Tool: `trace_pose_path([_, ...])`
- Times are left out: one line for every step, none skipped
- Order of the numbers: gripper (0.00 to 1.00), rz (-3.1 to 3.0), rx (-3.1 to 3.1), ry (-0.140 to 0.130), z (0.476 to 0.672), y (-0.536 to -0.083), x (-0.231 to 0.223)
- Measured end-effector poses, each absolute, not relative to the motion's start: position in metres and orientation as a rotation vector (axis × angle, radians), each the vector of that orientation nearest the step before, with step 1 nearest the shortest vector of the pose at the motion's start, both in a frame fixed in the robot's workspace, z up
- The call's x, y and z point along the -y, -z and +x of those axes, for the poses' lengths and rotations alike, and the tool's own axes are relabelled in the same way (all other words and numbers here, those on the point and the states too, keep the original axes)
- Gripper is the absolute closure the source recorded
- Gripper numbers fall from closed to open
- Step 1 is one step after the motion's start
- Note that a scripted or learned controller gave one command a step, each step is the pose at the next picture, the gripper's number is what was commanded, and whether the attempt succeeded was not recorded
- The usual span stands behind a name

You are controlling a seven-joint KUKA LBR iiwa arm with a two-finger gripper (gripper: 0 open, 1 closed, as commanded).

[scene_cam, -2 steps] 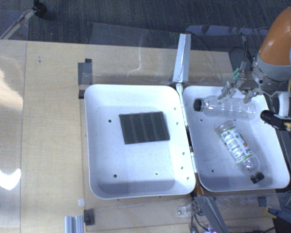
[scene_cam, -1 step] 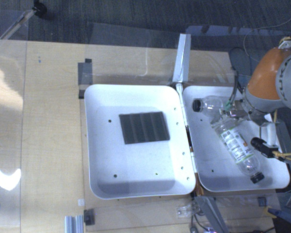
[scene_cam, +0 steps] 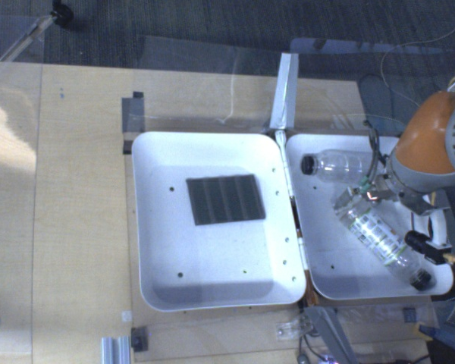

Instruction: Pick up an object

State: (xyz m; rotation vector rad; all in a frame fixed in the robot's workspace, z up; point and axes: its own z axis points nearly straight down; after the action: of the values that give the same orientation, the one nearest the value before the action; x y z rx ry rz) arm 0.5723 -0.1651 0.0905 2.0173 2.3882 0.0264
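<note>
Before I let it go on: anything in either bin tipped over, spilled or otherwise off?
No spill shows. Both clear plastic bottles in the right bin lie on their sides: one along the far wall with its dark cap pointing left, the other slanting toward the near right corner. The dark ribbed mat in the left bin sits slightly skewed.
</note>
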Motion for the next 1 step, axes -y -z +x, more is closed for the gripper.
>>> trace_pose_path([0.0, 1.978, -2.423, -0.02, 0.556, -0.0902, 0.1564])
